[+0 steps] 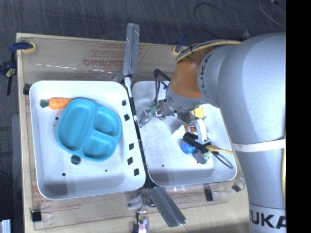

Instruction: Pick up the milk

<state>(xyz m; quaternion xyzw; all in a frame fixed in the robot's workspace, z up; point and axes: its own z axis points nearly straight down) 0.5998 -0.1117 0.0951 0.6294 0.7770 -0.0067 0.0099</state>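
Nearest the camera, the front of the right bin is bare white floor; the front of the left bin is likewise bare.

Further in, the left bin holds a small dark item just beside the near edge of a blue divided plate; the plate lies flat and takes up the middle of that bin.

At the same depth in the right bin, a small blue item lies close under the arm; just beyond it sits a small white and orange item, judged to be the milk, partly covered by the wrist, so its shape is not clear.

Further back, the gripper is low in the right bin near its left wall, beside the divider between the bins; it is well apart from the milk; nothing is seen in its grasp; whether it is open or closed cannot be told.

At the far side, a carrot lies in the left bin's back corner, touching the plate's far rim.

Task status, as a judgement: the pick is not done; the milk rests in the bin; left to do are alignment over the milk, descent, closing and lift.
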